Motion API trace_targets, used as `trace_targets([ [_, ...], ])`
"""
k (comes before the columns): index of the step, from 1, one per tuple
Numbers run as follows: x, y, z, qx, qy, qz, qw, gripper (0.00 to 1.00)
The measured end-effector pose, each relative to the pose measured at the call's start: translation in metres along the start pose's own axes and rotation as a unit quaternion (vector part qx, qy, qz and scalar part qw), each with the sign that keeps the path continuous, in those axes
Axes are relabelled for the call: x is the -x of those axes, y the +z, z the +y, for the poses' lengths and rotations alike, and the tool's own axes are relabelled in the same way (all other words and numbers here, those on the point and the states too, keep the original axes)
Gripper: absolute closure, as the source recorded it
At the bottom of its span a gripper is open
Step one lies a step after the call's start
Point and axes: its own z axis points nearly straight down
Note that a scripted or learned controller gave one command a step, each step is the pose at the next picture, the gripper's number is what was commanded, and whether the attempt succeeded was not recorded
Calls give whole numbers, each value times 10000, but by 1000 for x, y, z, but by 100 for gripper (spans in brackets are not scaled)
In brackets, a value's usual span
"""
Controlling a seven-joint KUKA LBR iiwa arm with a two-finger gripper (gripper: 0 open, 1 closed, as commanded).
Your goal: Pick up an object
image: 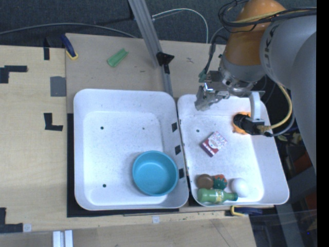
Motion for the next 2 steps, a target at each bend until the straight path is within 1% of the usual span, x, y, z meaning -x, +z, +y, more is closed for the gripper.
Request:
trace_targets([
  [1, -54, -8, -14, 4, -2, 4, 10000, 100],
  [2, -96, 0, -26, -4, 5, -4, 10000, 100],
])
